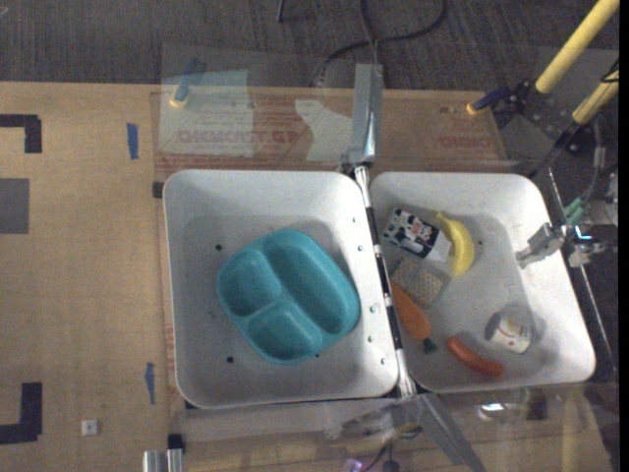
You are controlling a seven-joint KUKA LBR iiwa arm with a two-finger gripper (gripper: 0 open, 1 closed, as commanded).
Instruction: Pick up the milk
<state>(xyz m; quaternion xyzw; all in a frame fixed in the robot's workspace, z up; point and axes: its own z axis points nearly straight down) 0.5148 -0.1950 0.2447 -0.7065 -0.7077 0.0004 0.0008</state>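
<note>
The milk is a small carton with black and white cow patches. It lies on its side in the upper left part of the right bin, touching a yellow banana on its right. My gripper reaches in over the right bin's right side, well to the right of the milk and beyond the banana. Nothing shows in its grasp.
The right bin also holds a tan waffle, an orange carrot, a red sausage and a small white cup. A teal divided plate lies in the left bin. A metal divider runs between the bins.
</note>
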